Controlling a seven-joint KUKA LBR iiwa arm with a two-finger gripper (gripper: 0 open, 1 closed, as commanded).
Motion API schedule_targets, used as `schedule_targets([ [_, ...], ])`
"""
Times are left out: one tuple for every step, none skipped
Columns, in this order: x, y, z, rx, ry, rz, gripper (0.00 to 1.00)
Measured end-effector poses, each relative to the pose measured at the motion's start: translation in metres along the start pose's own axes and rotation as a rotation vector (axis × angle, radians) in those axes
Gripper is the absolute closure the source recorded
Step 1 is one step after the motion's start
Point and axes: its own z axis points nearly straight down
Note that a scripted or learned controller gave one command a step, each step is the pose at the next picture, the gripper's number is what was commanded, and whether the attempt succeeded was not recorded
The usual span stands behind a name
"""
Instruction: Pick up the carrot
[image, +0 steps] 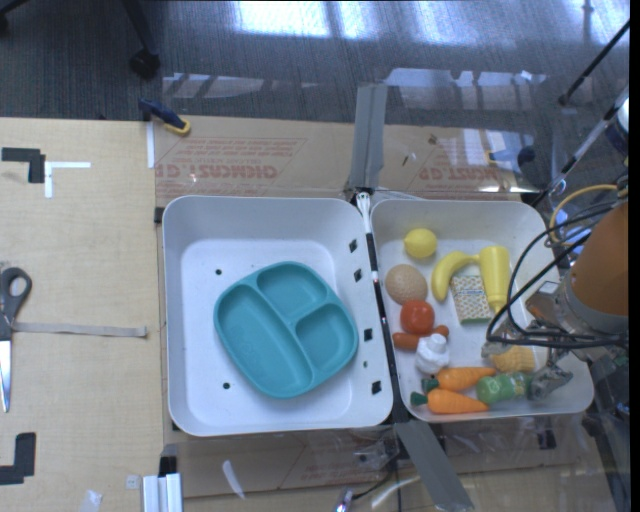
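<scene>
Down in the right-hand shallow white bin, two orange plastic carrots lie at the near edge: one carrot just behind the other, both beside a green toy vegetable. The arm's metal hand sits low by that vegetable and a yellow corn cob; how it stands, I cannot tell. A teal divided plate rests in the left bin.
</scene>
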Motion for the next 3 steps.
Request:
schedule_targets([
  [-0.044,0.057,0.0,0.0,-0.002,-0.059,0.0],
  [-0.02,-0.002,-0.029,0.002,-0.002,-0.137,0.0],
  [0.013,-0.014,0.0,0.001,-0.002,-0.134,0.0],
])
